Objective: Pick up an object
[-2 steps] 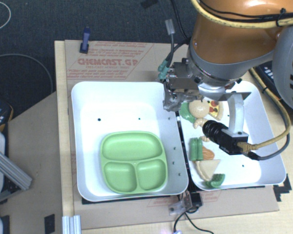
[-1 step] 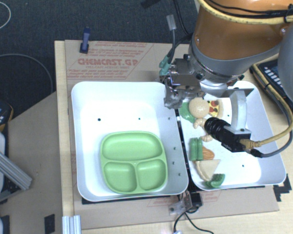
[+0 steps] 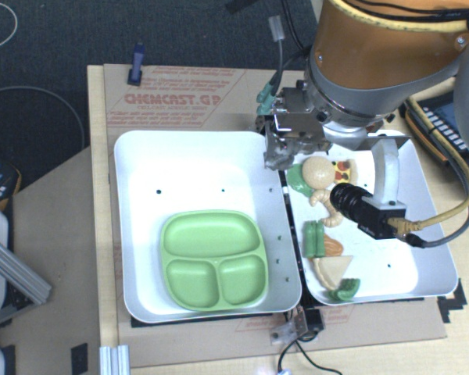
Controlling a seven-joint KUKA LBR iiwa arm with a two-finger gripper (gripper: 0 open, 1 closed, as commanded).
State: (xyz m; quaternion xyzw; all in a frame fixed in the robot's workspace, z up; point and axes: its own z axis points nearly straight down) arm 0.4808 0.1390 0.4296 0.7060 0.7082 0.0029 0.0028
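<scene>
Hovering at the eleven o'clock corner of the right shallow white bin (image 3: 422,264), the gripper (image 3: 280,156) is just beside a pale tan rounded plastic figure (image 3: 319,174); whether it is released or clenched I cannot tell. A cream wedge (image 3: 332,270) lies toward six o'clock. The left shallow white bin (image 3: 187,170) holds a light green divided plastic plate (image 3: 213,258) at six o'clock.

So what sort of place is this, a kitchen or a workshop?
Probably a robotics lab, not a kitchen. A robot arm holds its gripper over two white bins, the left bin with a green divided tray, the right bin with small toy-like pieces, and printed cardboard lies under them.
</scene>
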